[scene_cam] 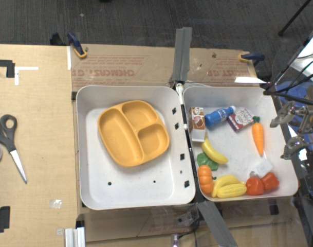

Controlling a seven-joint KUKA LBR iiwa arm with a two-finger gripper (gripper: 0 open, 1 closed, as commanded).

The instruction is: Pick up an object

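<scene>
1. No single target is marked out by the task; the candidates are small toy foods gathered in the right bin (233, 92), right of centre in the frame.
2. In that bin are seen a blue bottle (218, 116) and a small red-and-white carton (197, 122) near its upper left, a dark red packet (241, 119) beside the bottle, and an orange carrot (257, 137) lying lengthwise toward the right wall.
3. Lower down, a yellow banana (214, 152), a green piece (207, 162), an orange pumpkin-like piece (205, 179), a yellow bunch (229, 186) and red pieces (261, 184) are clustered along the bottom edge.
4. The left bin (89, 189) holds an orange divided plate (133, 132) with three compartments, set slightly tilted.
5. Scissors (11, 143) lie on the bench at the far left.
6. The gripper (295, 133) is seen at the right edge of the frame, outside the right bin's wall, with nothing held; whether it is released or clenched cannot be told.
</scene>
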